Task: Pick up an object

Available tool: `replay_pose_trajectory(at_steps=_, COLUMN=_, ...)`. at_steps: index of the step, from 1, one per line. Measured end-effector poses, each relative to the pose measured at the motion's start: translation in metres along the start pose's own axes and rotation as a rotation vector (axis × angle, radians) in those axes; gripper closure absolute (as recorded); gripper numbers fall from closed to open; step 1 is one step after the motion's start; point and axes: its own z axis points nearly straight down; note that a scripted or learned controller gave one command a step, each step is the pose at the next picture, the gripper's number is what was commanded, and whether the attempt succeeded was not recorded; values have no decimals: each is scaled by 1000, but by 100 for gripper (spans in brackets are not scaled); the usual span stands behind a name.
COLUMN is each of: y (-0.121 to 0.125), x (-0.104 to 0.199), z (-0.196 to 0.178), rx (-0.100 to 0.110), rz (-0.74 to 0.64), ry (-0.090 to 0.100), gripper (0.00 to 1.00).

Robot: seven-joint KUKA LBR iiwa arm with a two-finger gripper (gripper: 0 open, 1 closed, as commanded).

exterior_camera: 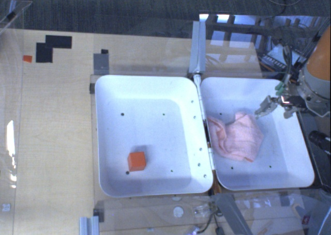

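Observation:
A crumpled pink cloth (237, 136) lies in the right bin (289, 177), toward its left side. An orange cube (137, 161) sits in the left bin (155, 94), near its front left. My gripper (275, 108) hangs over the right bin's back right part, just above and to the right of the cloth. Its fingers (265, 107) are spread apart with nothing between them. The arm comes in from the right edge with its orange band showing.
A metal divider rail (202, 125) runs between the two bins. Black blocks (50, 47) and a small orange tag (27, 59) lie on the bench at the back left. Cables and frame parts crowd the back right.

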Motion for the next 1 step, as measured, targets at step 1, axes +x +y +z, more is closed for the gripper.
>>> replay_pose_trajectory(at_steps=1, y=41, x=-24, z=58, rx=0, rz=37, ry=-1, gripper=0)
